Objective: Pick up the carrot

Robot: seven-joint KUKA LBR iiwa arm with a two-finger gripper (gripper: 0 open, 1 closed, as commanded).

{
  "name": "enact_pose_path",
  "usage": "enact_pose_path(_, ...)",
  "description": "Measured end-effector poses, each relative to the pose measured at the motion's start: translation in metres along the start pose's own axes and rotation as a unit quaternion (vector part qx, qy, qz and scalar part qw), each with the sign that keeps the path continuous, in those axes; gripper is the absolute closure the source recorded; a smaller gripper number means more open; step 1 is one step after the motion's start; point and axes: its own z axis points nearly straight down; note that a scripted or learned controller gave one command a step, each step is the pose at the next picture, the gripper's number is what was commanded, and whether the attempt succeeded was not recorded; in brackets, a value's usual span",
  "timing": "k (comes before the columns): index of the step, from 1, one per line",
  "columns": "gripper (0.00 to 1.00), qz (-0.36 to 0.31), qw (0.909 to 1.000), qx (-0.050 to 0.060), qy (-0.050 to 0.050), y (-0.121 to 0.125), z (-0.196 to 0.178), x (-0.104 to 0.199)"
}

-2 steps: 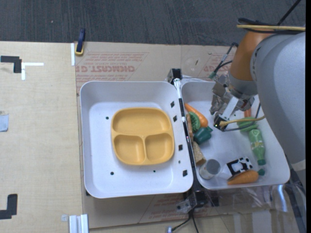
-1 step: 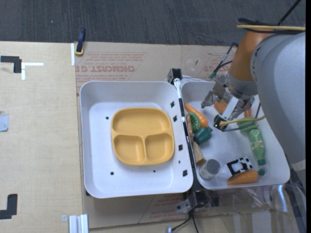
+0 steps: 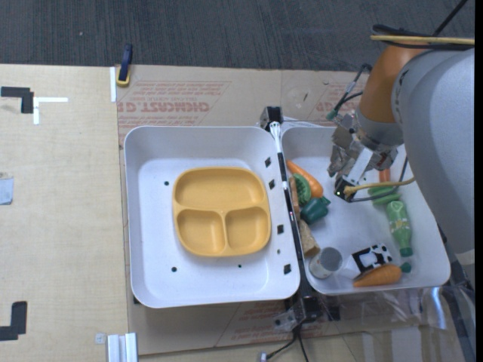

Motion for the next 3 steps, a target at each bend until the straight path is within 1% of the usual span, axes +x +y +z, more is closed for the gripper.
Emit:
enact_pose_path(1,0.0,0.0,1.0,0.0,0.0,0.0,0.0,0.0)
enact_pose_path(2,0.0,0.132,0.9913,0.001,0.003,-0.012,0.018,-0.016)
enact_pose_path(3,0.0,0.166,0.9861,-0.001,0.004,-0.066,-0.082,0.0)
